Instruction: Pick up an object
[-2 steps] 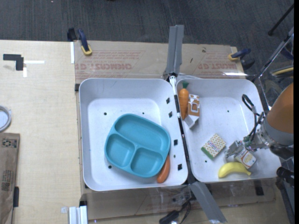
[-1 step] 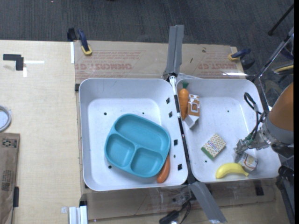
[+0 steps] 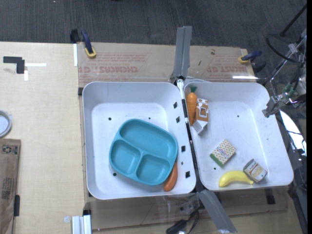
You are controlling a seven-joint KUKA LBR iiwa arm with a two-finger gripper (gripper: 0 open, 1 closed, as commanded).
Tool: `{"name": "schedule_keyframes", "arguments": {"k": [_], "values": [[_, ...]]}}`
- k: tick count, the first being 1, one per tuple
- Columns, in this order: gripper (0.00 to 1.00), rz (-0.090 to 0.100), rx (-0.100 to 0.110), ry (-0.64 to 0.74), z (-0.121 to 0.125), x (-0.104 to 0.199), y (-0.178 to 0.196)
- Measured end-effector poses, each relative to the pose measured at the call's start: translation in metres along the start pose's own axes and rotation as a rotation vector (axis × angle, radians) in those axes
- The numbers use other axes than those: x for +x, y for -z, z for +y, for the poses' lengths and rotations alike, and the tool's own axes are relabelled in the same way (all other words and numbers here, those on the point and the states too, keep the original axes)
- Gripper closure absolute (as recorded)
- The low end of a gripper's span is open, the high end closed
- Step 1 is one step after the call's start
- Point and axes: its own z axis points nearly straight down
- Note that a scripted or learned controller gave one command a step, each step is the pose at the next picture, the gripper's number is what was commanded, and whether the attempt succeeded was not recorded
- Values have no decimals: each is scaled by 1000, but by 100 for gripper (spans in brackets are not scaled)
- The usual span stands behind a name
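The robot's hand (image 3: 274,106) hangs over the right edge of the right bin (image 3: 243,174), and it looks too small and blurry to tell how it is set. The closest things lie down and to the left of it: a small checked box (image 3: 223,152), a little tin (image 3: 255,170) and a yellow banana (image 3: 235,179) that lies almost flat across, near the front wall. Farther left, a carrot (image 3: 191,106) lies lengthwise along the wall beside a small carton (image 3: 202,115), while the left bin (image 3: 97,130) has a blue tray (image 3: 143,151) and a sausage (image 3: 171,177).
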Motion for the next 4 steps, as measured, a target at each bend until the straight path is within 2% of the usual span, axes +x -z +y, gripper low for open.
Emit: {"name": "schedule_keyframes", "arguments": {"k": [1,2,3,4], "values": [[100,2,2,179,-27,15,-73],[100,1,2,-46,-6,84,-73],[100,0,3,-45,-5,83,-64],[100,2,3,122,78,118,-151]]}}
